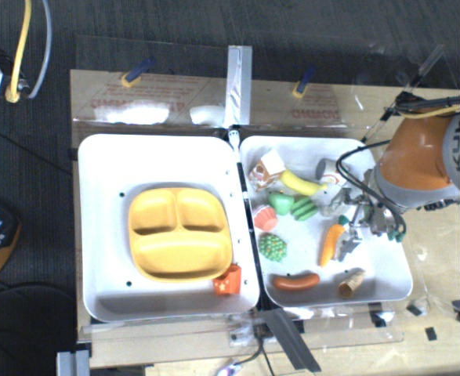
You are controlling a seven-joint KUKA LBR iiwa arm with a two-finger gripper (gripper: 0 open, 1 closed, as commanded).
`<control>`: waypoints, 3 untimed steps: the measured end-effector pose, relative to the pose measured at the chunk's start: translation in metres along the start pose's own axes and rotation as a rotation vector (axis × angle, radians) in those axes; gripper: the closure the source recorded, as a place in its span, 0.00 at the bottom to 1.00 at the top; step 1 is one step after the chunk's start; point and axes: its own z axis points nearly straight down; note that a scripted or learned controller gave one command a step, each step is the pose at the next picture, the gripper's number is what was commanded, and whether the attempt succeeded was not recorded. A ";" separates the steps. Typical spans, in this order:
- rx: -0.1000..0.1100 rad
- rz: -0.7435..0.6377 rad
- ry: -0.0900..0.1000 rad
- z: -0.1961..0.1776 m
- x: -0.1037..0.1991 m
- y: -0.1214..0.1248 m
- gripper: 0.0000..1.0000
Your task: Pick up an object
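arm point(429, 159) cut off at right edge

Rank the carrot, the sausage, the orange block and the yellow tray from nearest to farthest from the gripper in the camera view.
1. Carrot, right bin, just beside the gripper.
2. Sausage, right bin, near its front edge.
3. Orange block, left bin, front right corner.
4. Yellow tray, middle of the left bin.

The grey KUKA arm with its orange band above the wrist point(421, 157) reaches in from the right and angles downward to the left, ending in a dark, cable-draped two-finger metal gripper point(353, 227) whose tip points down and leftward.
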 end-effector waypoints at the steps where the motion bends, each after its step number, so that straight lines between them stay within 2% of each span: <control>1: 0.004 -0.002 -0.003 -0.011 -0.002 0.001 1.00; 2: -0.005 0.001 0.012 -0.031 -0.063 0.072 1.00; 3: -0.002 0.292 0.013 -0.143 -0.065 0.094 1.00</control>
